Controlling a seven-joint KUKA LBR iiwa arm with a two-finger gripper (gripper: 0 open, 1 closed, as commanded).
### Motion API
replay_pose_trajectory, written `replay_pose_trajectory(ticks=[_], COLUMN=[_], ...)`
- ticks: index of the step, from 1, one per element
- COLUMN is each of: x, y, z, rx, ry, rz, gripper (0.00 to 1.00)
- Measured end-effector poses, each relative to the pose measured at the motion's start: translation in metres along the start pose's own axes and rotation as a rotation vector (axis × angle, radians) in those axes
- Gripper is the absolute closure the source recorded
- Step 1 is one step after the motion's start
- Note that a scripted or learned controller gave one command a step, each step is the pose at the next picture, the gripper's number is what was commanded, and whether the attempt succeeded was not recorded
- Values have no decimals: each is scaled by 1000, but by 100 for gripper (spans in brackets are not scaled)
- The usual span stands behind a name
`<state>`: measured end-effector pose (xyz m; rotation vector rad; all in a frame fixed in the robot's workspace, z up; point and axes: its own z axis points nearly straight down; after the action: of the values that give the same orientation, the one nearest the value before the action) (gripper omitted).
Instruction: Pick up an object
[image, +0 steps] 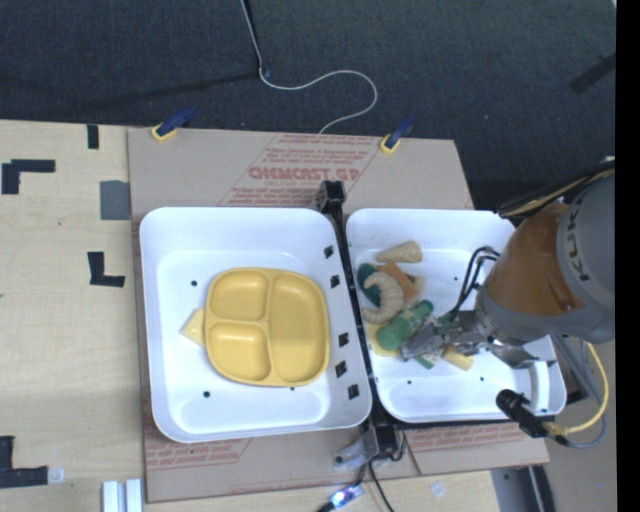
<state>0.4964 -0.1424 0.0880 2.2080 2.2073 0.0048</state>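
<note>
White bins sit side by side on a cardboard sheet (300, 170) over the bench. Left bin (165, 300) holds a yellow tray (268, 326) with three compartments, lying flat near the middle; a small yellow corner (some flat piece, can't tell what) pokes out from under its left edge. Right bin (440, 400) has a clutter pile against its left wall: tan cone-ish piece (400, 252) at the top, a beige ring (384, 291) below it, a dark teal bit (366, 273) just left of the ring, an orange strip (400, 277) across the ring's right side, then green toys (400, 327) at the bottom of the pile. Arm (560, 270) comes in from the right, orange band over the right bin's right side. Gripper (428, 341) is low in the right bin, tips at the green toys and touching or nearly touching them; a pale yellow block (461, 356) lies just beside it on the right. Finger spread too blurred and dark to read, cannot tell whether anything is held. White cable (320, 85) loops on the dark floor above the bench. Black clips line the seam between the bins.
</note>
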Motion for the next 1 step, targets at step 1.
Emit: replay_pose_trajectory(ticks=[1], x=[0], y=[2], z=[-13], rx=[-4], ry=[1], rz=[0], gripper=[100])
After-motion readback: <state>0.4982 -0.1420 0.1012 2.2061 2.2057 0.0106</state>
